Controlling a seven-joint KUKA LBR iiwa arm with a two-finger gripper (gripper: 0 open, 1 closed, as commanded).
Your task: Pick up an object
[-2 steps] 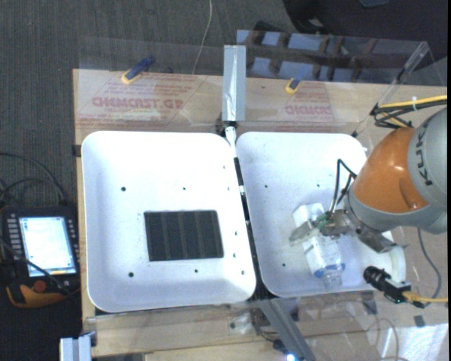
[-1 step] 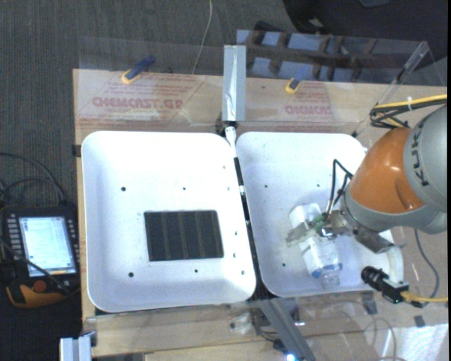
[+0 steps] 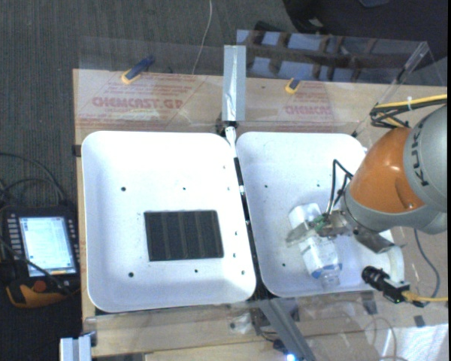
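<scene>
A clear plastic bottle (image 3: 321, 260) lies on its side in the right-hand shallow white bin (image 3: 286, 171), toward that bin's near right corner, its cap end pointing at the front rim. Just above it, touching or nearly so, sits a crumpled pale plastic object with a greenish spot (image 3: 304, 216); what it is cannot be told. By its look the bottle should be light, thin-walled and somewhat slippery, apt to roll on the smooth bin floor and to dent if squeezed hard. The best hold would probably be across the middle of its body, square to its long axis, so that it cannot squirt out sideways.

The claw (image 3: 325, 226) hangs low over the spot where the two things meet, under the grey arm with the orange band (image 3: 383, 179). Whether it is open or closed cannot be told, as the wrist hides much of it, and nothing can be seen gripped.

The left-hand white bin (image 3: 113, 164) holds a dark rectangular ribbed mat (image 3: 183, 235) lying flat near its middle. Both bins rest on a brown-papered worktop (image 3: 98, 104), whose faded red print reads something like "CHEMCAST", once behind each bin. Two small blue-and-yellow clamps (image 3: 137, 68) sit along its far edge. A handheld control pendant with a lit screen (image 3: 43, 244) lies on the floor to the left; its text is too small to read. On the orange band are large dark letters, seemingly "KU".
</scene>
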